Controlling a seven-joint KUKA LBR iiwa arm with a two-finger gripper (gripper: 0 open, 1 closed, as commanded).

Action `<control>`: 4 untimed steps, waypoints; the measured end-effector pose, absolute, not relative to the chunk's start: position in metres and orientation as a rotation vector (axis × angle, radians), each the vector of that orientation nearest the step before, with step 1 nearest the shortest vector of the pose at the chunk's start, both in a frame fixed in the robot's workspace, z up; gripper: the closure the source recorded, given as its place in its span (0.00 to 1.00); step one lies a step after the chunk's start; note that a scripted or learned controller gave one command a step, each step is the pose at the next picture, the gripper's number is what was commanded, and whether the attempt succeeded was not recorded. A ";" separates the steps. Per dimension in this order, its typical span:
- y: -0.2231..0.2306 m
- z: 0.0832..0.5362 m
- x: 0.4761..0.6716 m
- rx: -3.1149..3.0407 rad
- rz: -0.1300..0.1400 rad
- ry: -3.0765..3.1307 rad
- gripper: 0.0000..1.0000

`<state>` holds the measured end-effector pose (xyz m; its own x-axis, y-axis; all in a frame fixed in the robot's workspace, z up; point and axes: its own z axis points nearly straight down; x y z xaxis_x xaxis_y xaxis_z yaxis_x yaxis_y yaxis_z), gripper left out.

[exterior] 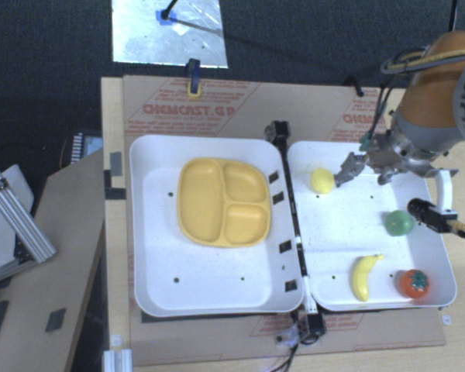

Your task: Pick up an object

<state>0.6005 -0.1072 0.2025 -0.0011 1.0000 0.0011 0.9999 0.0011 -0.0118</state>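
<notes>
Camera view: fingers (366, 169) spread apart, holding nothing, just beside the yellow ball (322, 181).

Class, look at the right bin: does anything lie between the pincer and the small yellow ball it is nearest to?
Nothing visible does. The pincer hangs just right of the yellow ball, with bare white bin floor between them. The green ball, banana and tomato lie farther off.

Robotics laboratory test bench.
An industrial robot arm (438, 91) stands over two white bins (155, 285) taped to cardboard sheeting (217, 103); toy fruit props, aluminium framing (12, 215), loose cabling (294, 339) and dark carpet (39, 53) indicate an experimental rig.
</notes>
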 end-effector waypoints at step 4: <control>-0.116 0.083 0.605 -2.221 0.000 -2.222 0.00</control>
